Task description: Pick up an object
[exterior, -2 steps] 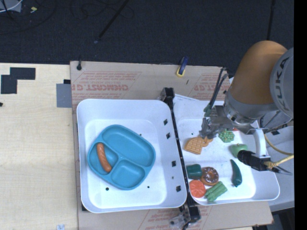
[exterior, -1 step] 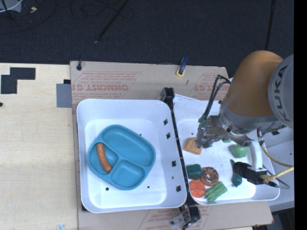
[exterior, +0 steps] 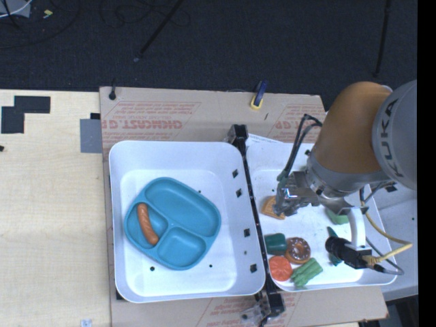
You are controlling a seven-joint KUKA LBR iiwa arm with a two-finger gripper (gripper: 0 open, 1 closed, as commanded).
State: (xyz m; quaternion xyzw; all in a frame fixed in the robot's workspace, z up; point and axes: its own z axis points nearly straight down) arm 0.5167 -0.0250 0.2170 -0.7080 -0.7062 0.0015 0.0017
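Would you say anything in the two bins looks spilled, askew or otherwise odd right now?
Nothing stands out. The blue divided plate lies flat in the left bin with a sausage in one compartment. The toy foods sit loosely clustered near the right bin's front edge, beside the gripper.

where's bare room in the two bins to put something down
Left bin: bare white floor all around the blue tray, widest along the back wall and between the tray and the centre divider. The tray's big compartment is bare; a sausage lies in its left one. Right bin: crowded along the front with toy food, with the gripper above the middle; bare floor near the back.
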